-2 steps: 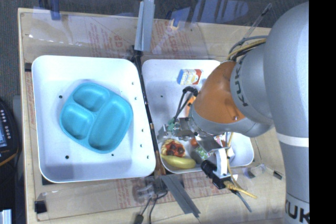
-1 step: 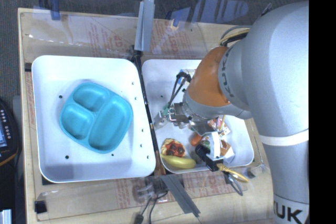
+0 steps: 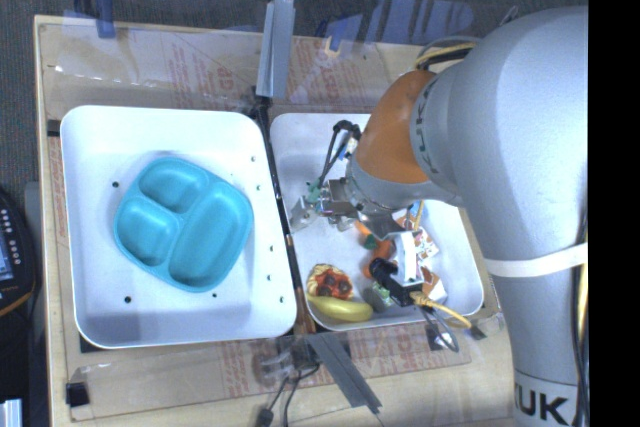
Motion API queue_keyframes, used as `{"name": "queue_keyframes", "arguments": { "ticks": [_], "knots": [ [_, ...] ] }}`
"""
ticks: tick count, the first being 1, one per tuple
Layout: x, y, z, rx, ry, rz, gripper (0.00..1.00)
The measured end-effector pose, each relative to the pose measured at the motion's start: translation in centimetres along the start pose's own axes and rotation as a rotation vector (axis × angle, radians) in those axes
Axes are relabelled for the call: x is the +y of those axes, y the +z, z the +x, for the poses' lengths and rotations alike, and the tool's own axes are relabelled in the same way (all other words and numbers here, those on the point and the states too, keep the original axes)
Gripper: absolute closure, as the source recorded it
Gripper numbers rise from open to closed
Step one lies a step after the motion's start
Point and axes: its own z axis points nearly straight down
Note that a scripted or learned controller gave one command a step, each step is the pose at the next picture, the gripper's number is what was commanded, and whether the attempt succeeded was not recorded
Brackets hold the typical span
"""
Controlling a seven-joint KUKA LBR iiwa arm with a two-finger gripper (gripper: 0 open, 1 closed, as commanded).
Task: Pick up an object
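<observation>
My gripper (image 3: 312, 203) hangs low over the left part of the right bin (image 3: 300, 140), under the grey arm with its orange band (image 3: 392, 140). Nothing shows between its tips. A yellow banana (image 3: 340, 309) lies at the front edge of that bin, about a hand's width in front of the gripper. A red and dark lumpy item (image 3: 333, 282) rests against the banana's back. A small orange piece (image 3: 369, 237) and a white printed packet (image 3: 417, 248) lie just right of the gripper, partly under the wrist.
The left bin (image 3: 90, 305) holds a blue divided plate (image 3: 183, 221) in its middle. A raised rim separates the two bins. The arm's bulk covers the right bin's back right part.
</observation>
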Motion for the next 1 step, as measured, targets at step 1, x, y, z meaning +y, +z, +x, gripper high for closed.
{"name": "queue_keyframes", "arguments": {
  "ticks": [1],
  "knots": [
    [7.51, 0.08, 0.17, 0.001, -0.005, 0.000, 0.00]
  ]
}}
